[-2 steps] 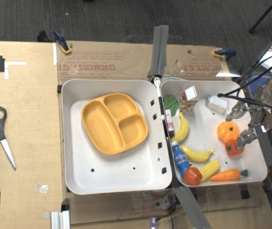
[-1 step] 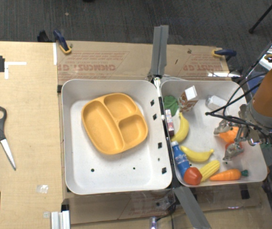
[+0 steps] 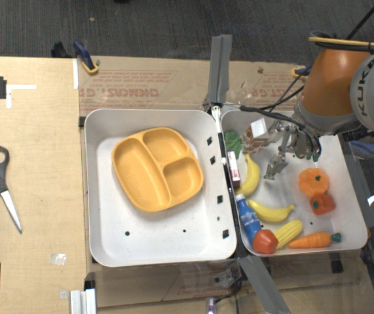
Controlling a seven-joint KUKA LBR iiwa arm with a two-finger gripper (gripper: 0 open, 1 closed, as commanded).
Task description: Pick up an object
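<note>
- The gripper [image 3: 275, 169] hangs over the right bin [image 3: 346, 156]; whether it is spread or pinched, I cannot tell.
- Nearest object: a banana [image 3: 252, 177] just to its left, long axis running near-to-far.
- A second banana [image 3: 272, 210] lies nearer.

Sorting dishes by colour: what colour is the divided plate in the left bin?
Yellow-orange, plain with no pattern; the divided plate shows clearly in the camera view.
</note>
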